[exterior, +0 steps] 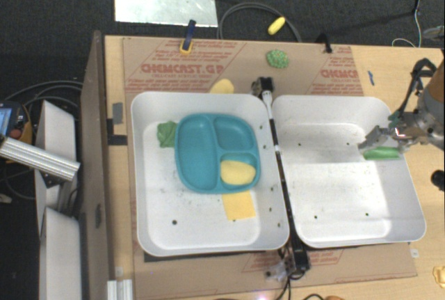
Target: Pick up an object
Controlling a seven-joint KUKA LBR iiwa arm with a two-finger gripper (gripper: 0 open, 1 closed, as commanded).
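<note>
My gripper [386,137] hangs over the right edge of the right bin [334,222], and the arm comes in from the right. A flat green piece [380,152] lies just under and in front of it, at the bin's right wall; whether they touch is unclear. In the left bin [149,222] stands a teal divided plate [201,152] with a yellow lump [237,171] in its lower right compartment. A yellow square slice [240,207] lies on the bin floor below the plate. A green leaf [166,133] pokes out at the plate's left edge.
Behind the bins, on the cardboard, sit a pale yellow piece [222,87] and a green ball [277,58]. A yellow and blue clamp [188,41] grips the cardboard's back edge. A black divider [273,138] joins the two bins. Cables run along the back.
</note>
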